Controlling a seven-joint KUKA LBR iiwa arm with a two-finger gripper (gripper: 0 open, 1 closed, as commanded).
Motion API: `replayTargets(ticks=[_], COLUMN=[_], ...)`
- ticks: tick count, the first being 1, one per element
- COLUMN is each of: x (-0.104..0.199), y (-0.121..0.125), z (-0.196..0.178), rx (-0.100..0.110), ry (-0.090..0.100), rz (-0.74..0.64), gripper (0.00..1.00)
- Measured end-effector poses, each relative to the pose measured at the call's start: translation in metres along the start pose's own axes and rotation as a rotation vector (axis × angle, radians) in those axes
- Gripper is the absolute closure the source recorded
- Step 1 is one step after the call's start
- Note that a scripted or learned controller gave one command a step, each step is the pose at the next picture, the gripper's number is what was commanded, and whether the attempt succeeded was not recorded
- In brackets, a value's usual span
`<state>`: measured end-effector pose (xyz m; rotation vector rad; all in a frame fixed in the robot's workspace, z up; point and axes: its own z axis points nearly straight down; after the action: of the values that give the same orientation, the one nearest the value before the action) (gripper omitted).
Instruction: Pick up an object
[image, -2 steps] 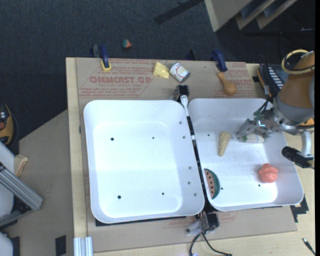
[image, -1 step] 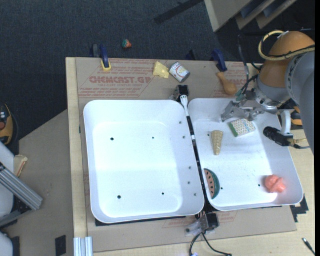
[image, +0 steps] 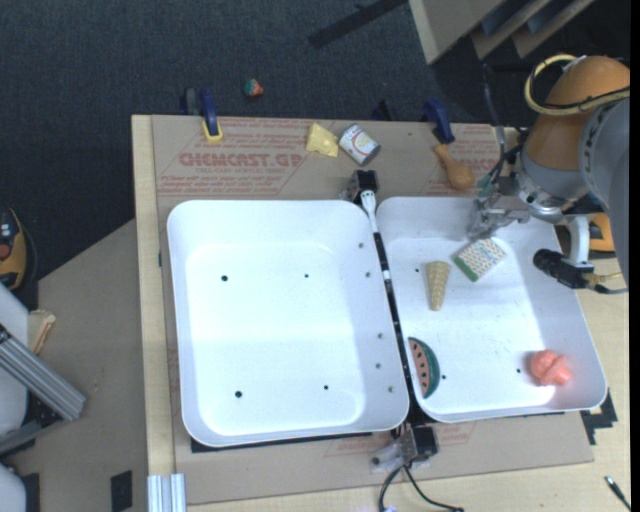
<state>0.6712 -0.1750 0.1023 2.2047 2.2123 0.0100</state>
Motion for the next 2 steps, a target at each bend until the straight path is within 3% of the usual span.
replayTargets(ticks=[1, 2], x=[0.098, 0.081], y=[-0.044, -0.063], z=[-0.128, -0.435], rx=[0.007, -0.005], ry=[0.011, 0.004], rz=[-0.005, 0.003], gripper=[1.00, 1.00])
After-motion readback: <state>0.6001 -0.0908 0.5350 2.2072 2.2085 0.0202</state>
